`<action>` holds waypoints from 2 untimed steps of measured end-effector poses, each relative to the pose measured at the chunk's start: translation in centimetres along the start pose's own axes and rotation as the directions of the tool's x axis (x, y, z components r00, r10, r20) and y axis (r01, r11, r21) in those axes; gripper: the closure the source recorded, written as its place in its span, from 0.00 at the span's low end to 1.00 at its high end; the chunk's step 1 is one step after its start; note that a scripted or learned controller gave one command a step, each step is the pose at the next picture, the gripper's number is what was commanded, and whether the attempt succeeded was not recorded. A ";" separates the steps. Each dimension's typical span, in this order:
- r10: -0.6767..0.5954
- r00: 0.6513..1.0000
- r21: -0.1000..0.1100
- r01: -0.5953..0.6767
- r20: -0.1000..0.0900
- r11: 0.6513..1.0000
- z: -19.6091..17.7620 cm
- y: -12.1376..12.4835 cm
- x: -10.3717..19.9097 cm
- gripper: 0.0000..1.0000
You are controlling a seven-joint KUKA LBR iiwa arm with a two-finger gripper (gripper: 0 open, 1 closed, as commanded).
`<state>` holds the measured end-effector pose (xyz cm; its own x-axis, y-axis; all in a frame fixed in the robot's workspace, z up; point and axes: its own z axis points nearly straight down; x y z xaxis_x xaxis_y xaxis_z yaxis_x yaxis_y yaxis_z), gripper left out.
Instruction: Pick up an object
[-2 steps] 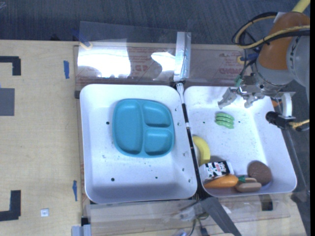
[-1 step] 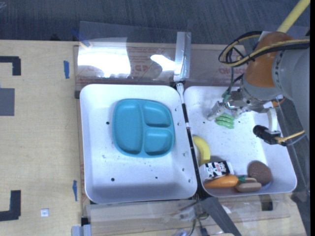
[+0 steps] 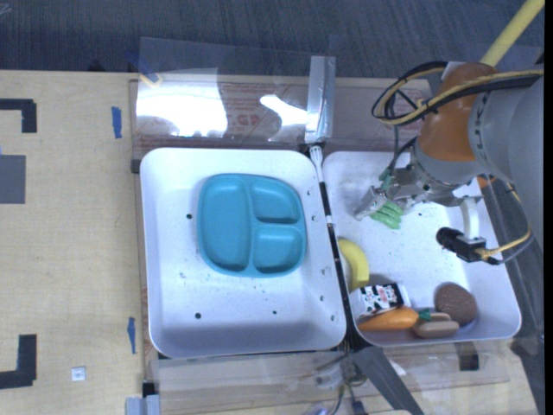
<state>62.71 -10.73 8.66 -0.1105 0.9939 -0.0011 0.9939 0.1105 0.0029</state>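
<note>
a small light-green object (image 3: 390, 212), ribbed or made of a few thin strips, sits in the upper middle of the right bin (image 3: 505, 314), tilted on a diagonal. its upper end lies right at the tips of the gripper (image 3: 378, 199), which hangs over the bin w/ pale metal fingers pointing down-left. can't tell if the fingers are apart or together, or if they clamp the green piece; the view is too small & cluttered there. behind the gripper, the grey arm (image 3: 510, 132) w/ its orange band comes in from the right, black & yellow cables looping over it. lower in the same bin: a yellow banana (image 3: 353, 262) by the left wall, a black-and-white patterned box (image 3: 381, 297), an orange carrot (image 3: 390, 320), a brown rounded lump (image 3: 455, 301), and a tan flat piece (image 3: 436, 325) at the front edge. the left bin (image 3: 168, 318) holds a blue divided plate (image 3: 251, 224) w/ three sections, lying flat near the centre.
</note>
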 end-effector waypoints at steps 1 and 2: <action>0.262 0.965 -0.001 -0.262 -0.002 0.965 -9.9 -1.5 6.8 0.00; 0.189 0.982 0.010 -0.189 0.000 0.982 -3.2 -0.4 1.4 0.00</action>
<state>62.17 -9.37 11.83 0.0798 0.9968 -0.0010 0.9968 -0.0798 -0.0072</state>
